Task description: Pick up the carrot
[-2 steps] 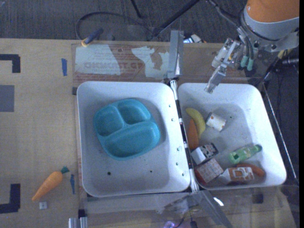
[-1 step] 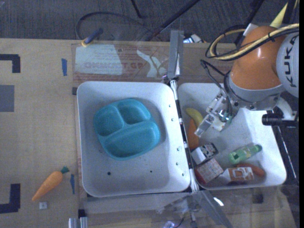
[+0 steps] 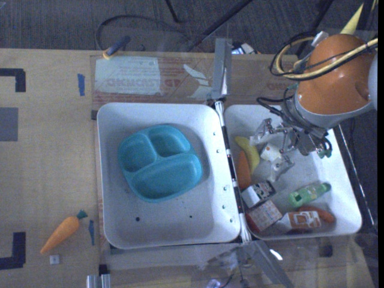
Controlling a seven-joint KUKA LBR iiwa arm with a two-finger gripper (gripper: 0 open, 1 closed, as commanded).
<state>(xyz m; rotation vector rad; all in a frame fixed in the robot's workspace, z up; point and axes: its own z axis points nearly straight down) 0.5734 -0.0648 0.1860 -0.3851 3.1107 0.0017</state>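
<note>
Carrot [image 3: 243, 168]: orange, tapered, smooth; lies at left wall of right bin [image 3: 351, 218], touching yellow banana [image 3: 249, 152] on its right. Gripper [image 3: 273, 153] hangs over bin middle, just right of both, metal fingers spread, nothing between them. Near side of bin: small printed boxes [image 3: 262, 203], green bottle [image 3: 309, 193], orange packet [image 3: 310, 218]. Left bin [image 3: 120, 221]: blue divided plastic plate [image 3: 159, 161]. Second toy carrot [image 3: 60, 233] on wooden bench, far left, near side.

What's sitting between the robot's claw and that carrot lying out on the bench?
The left bin with its blue plate lies between gripper and carrot.
</note>
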